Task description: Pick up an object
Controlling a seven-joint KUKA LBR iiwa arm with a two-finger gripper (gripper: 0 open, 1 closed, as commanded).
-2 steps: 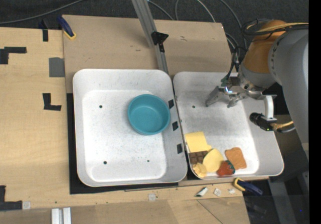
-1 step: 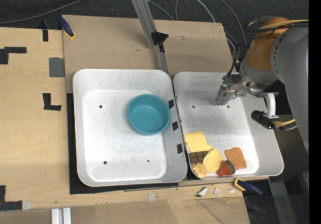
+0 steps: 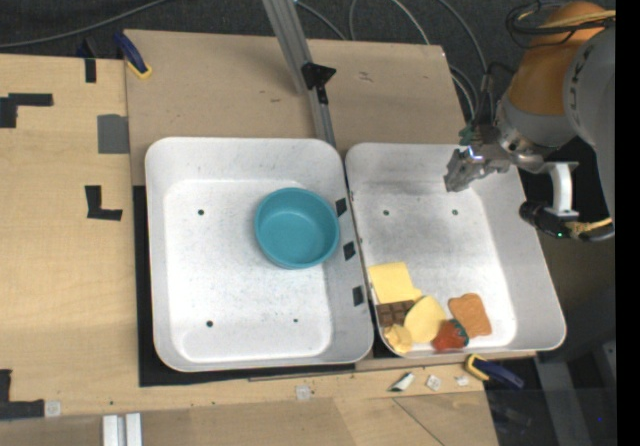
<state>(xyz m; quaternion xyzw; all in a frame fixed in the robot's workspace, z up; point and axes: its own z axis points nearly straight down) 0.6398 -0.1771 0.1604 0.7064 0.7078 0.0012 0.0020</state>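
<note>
A teal bowl sits in the left bin, right of its middle. In the near corner of the right bin lies a small pile: a yellow block, a brown piece, a pale yellow piece, an orange piece and a small red piece. My gripper hangs over the far right part of the right bin, well away from the pile. Nothing shows between it and the bin floor.
A grey metal pole slants across the bench behind the bins. Cables loop over the far side. A blue and yellow clamp sits at the far left, another at the near right edge.
</note>
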